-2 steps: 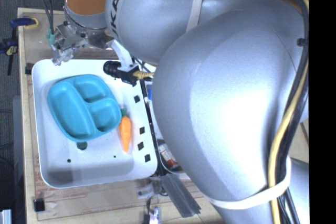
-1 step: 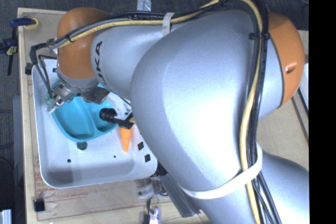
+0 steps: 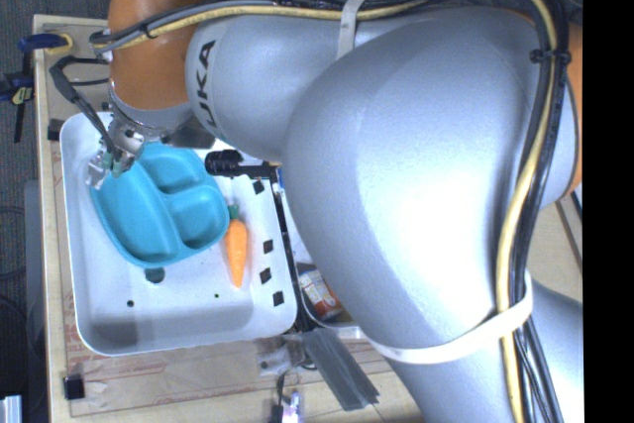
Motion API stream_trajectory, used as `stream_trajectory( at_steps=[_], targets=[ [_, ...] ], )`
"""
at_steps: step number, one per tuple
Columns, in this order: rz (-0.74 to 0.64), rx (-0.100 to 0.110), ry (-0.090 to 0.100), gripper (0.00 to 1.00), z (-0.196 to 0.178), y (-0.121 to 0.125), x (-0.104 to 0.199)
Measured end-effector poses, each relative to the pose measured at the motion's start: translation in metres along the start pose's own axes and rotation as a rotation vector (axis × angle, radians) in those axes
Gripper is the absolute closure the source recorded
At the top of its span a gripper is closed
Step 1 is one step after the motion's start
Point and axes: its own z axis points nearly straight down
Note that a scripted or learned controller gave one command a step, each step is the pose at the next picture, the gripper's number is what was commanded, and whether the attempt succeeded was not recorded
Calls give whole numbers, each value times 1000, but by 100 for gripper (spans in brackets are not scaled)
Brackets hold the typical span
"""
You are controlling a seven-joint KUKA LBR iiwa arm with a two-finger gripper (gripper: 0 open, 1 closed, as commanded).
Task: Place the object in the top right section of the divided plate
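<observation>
A blue divided plate [image 3: 163, 208] lies tilted in the left white bin [image 3: 149, 317]. An orange carrot [image 3: 237, 251] rests on the bin floor just off the plate's right edge, touching it or nearly so. My gripper [image 3: 111, 157] hangs at the plate's upper left corner, under the orange band of the wrist [image 3: 149, 15]. Something small and green sits at the fingertips against the plate's rim. The arm's bulk hides how the fingers stand.
The grey arm [image 3: 416, 183] covers most of the right bin. A small red-and-white item [image 3: 319, 292] peeks out below the arm in the right bin. The divider between the bins [image 3: 277, 253] carries black markers. Bare bin floor lies below the plate.
</observation>
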Motion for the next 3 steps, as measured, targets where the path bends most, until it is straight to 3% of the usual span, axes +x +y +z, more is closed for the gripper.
stream_trajectory(
  at_steps=[1, 2, 3],
  targets=[
    [-300, -1, -1, 100, 38, 25, -19],
    [-413, -2, -2, 100, -194, 27, -22],
    [-409, 2, 2, 100, -119, -24, 54]
  ],
)
